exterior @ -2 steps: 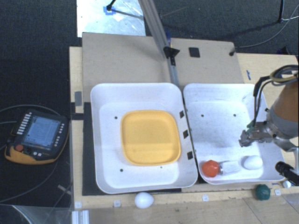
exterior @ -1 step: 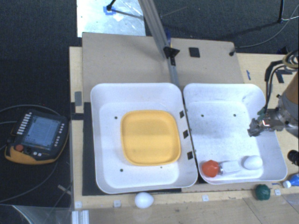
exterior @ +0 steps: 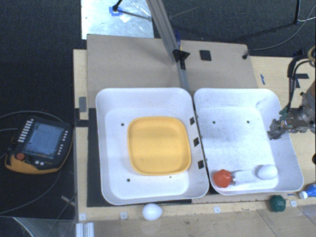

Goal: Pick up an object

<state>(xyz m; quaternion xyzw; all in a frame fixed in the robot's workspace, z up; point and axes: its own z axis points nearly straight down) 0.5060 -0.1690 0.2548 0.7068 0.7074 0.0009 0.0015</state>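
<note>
At the right edge of the camera view, above the right bin [exterior: 232,132]: the gripper [exterior: 274,131], hanging near that bin's right wall. Carries nothing that can be seen. As to the jaws, apart or together, cannot tell; too dark and too small against the wrist.

Lower in the same bin, along the near wall: a red ball [exterior: 222,177], touching or just beside a pale tube-like piece [exterior: 243,176], then a white egg-shaped object [exterior: 267,172] at the end of the row. Probably three separate things, though the white-on-white blurs the outlines.

In the left bin [exterior: 106,132]: a yellow square plate [exterior: 159,145], lying flat in the middle.

Outside the bins, on the bench [exterior: 217,68]: a second white egg shape [exterior: 152,211] at the near edge, a dark green ball [exterior: 277,203] near the right bin's corner, and a blue scrap [exterior: 309,192] cut off by the frame. Left of the bench, on the dark floor: a teach pendant [exterior: 37,146].

Judged as the approach step, with no grasp made yet. Next calls for travel toward the near wall, most readily to the egg-shaped object, then a straight descent centred over it. Hides most of the arm beyond the frame's edge.
</note>
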